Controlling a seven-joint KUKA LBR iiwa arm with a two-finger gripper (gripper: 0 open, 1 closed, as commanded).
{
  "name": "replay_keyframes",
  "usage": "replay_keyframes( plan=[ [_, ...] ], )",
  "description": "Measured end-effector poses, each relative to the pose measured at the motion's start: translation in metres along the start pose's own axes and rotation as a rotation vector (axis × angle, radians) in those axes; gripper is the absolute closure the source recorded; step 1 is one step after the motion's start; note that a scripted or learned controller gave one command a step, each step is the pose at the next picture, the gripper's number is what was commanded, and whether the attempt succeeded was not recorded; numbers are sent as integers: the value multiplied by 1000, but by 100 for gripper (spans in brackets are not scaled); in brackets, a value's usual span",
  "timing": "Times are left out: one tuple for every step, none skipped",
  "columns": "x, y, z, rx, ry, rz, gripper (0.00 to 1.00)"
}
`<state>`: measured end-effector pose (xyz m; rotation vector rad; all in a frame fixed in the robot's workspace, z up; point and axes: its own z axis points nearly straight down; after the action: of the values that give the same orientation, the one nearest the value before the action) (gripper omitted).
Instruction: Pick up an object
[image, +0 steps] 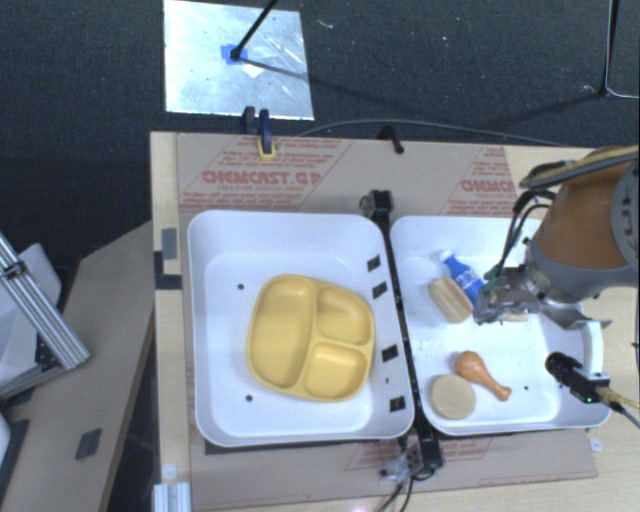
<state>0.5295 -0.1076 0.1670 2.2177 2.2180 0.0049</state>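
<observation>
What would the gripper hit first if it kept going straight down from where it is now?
Probably the bare white floor of the right bin, beside the tan oblong block and the blue bottle. The gripper seems to point downward, but depth is unclear.

**Colours across the two bins**

Both bins are white: the left bin carries a pale yellow divided plate. In the right bin lie a blue bottle with a white patch, a tan block, an orange-brown drumstick and a beige round disc. The arm is grey with an orange band; its tool looks dark grey, though blurred. The bench is light brown board printed with red lettering.
</observation>
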Motion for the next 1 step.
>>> replay_keyframes(
  plan=[
    [0,2,-42,-1,0,-4,100]
  ],
)
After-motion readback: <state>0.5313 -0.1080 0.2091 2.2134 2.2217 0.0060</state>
